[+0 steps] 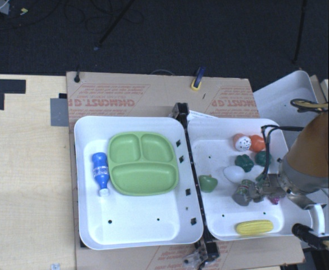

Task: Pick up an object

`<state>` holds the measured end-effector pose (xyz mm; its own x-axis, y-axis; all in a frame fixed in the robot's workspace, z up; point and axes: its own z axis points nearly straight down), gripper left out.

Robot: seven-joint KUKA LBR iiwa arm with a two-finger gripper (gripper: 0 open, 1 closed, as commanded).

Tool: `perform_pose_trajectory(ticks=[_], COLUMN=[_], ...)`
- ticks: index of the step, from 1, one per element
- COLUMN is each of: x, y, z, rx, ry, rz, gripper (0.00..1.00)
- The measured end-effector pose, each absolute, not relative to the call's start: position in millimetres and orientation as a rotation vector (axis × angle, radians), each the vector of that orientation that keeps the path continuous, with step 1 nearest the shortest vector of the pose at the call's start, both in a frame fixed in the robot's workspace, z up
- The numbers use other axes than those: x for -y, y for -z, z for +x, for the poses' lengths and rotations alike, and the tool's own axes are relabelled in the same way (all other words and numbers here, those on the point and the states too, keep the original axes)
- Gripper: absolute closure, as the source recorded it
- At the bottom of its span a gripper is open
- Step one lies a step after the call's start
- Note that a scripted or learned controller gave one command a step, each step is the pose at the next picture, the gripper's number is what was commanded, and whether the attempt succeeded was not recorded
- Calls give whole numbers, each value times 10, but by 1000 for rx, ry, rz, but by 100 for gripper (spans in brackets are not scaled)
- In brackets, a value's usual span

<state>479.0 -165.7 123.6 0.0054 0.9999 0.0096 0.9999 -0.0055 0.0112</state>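
Hand (248,193), finger state not discernible, low in right bin (226,229) among clustered toys: white egg-like piece (234,174) just up-left, green pepper toy (208,183) left, yellow corn cob (254,226) lying crosswise below.

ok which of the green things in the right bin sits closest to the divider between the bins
The lighter green pepper-like piece, alone at the right bin's left side. The two darker green pieces lie further right, among the cluster.

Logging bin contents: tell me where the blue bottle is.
The blue bottle lies in the left bin, along the green divided plate's left edge.
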Motion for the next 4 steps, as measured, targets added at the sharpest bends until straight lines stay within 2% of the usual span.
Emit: perform_pose_trajectory(ticks=[1,2,3,4], x=[1658,1646,1653,1109], y=[-1662,-2079,-2284,-2375], z=[4753,4764,4768,4841], rx=[-2222,-2222,-2223,-2230], ry=[0,-1,0,-1], rz=[2221,2221,2221,2217], gripper=[100,100,100,100])
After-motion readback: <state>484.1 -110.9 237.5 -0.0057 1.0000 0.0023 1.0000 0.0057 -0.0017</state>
